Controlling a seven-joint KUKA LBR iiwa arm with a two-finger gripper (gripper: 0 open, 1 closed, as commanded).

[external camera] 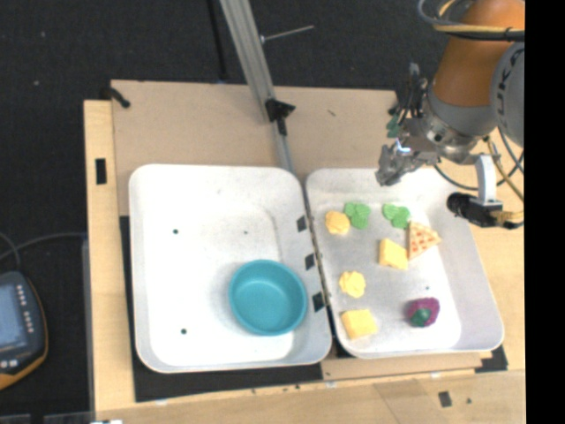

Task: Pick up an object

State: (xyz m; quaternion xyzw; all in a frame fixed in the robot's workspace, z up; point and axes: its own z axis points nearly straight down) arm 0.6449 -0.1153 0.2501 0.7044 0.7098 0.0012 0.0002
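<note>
Seven small food toys I see in the right bin [468, 272], among them a pizza slice [422, 238]; the gripper [391, 170] hangs over its back edge, jaws I cannot tell

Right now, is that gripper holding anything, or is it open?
Gripper: above the right bin's far edge, nothing seen in it; open or closed cannot be told.

The grey arm [472, 69] is reaching in from the right, its orange band sitting above the wrist, and the pincer [391, 171] is pointing down-left, hanging below that band.
</note>
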